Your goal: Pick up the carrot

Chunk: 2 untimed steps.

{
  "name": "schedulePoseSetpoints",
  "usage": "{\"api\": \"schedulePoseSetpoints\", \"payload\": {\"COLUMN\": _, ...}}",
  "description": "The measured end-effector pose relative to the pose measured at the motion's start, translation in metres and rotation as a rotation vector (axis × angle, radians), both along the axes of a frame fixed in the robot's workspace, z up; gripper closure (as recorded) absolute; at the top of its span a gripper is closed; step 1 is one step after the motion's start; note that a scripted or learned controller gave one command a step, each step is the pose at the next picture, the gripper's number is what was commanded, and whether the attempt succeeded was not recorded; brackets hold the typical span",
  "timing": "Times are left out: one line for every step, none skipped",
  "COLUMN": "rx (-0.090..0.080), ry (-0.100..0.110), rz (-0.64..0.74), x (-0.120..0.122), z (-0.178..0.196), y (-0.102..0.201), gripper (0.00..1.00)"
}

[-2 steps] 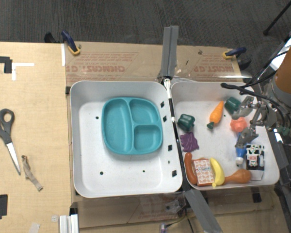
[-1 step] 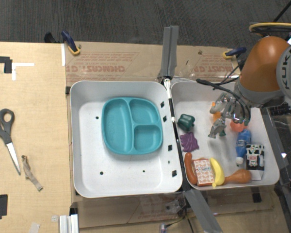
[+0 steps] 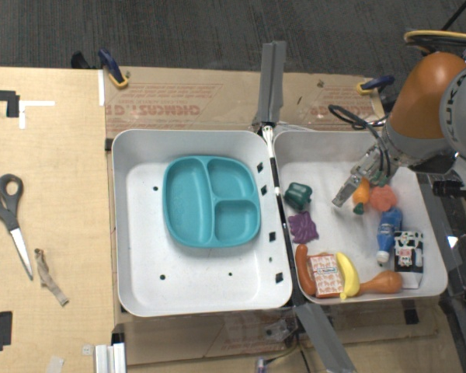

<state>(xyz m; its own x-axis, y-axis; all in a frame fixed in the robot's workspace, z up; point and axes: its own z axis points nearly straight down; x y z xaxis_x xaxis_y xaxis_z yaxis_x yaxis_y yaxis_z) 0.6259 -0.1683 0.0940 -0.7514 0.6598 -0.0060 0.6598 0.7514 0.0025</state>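
I read this as the grasp step: my pincer [image 3: 358,189] is in the right bin [image 3: 431,208], up near its far right, with the small orange carrot [image 3: 361,195] between its fingers, closed on it. The carrot's long axis looks roughly upright in view, tip toward me, though I can't be sure. Next I'd lift straight up, clear of the pink ball [image 3: 384,199] just beside it.

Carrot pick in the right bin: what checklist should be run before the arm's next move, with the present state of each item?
1. Carrot found in the right bin: ok.
2. Gripper at the carrot: ok, it is right against it.
3. Carrot secured in the gripper: cannot tell.
4. Carrot off the bin floor: cannot tell.
5. Neighbours clear of the carrot: not ok, the pink peach sits close beside it.
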Motion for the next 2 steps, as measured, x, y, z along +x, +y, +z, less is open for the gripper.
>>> {"api": "schedulePoseSetpoints", "payload": {"rx": -0.003, "ry": -0.004, "rz": 0.003, "x": 0.001, "z": 0.011, "y": 0.0, "gripper": 1.0}}
{"api": "schedulePoseSetpoints", "payload": {"rx": 0.001, "ry": 0.004, "rz": 0.095, "x": -0.032, "z": 0.098, "y": 0.082, "gripper": 1.0}}
